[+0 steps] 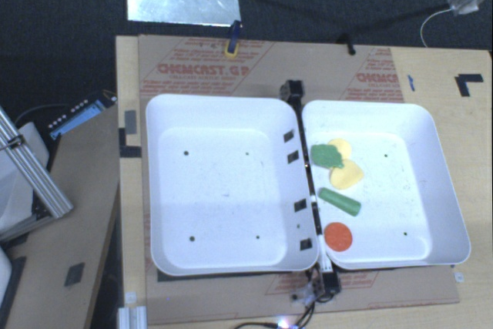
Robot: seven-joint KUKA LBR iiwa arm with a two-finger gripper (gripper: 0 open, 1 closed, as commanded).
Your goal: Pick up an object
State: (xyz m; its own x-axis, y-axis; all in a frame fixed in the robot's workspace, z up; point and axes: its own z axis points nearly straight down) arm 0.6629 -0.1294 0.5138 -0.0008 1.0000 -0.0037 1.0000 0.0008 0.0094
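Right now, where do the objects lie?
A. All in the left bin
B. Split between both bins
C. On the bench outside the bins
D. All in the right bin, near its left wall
D: the orange disc, green stick, yellow pieces and green piece all sit in the right bin, close to its left wall.

Both bins are plain white: the left bin (pixel 223 189) and the right bin (pixel 408 189). Along the right bin's left edge lie a dark green piece (pixel 326 156), two yellow pieces (pixel 347 176), a green stick (pixel 340 201) and an orange-red disc (pixel 338 236).
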